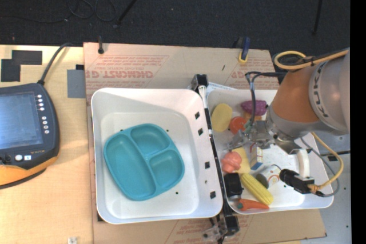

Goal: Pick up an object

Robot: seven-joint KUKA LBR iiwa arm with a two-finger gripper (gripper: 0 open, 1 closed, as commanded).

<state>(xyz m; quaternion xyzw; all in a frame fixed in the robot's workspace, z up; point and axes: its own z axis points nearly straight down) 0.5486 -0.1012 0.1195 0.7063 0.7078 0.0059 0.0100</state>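
My gripper (pixel 252 135) reaches down into the right bin (pixel 320 198), in the middle of the toy food. Around it lie a yellow lemon-shaped piece (pixel 221 116), an orange-red piece (pixel 237 123) and a purple piece (pixel 254 106) at the back. A pink-red piece (pixel 231 162) lies just to its front left. Nearer the front are a corn cob (pixel 256 189), a carrot (pixel 251 206) and a black block (pixel 232 183). The gripper's tip is mixed in with the clutter, and the grey arm with its orange band (pixel 293 101) covers the bin's right part.
The left bin (pixel 114 106) holds a teal divided plate (pixel 143 160). A tablet-like pendant (pixel 26 123) lies on the bench at far left. Cables (pixel 323 171) and a white part trail over the right bin's right side.
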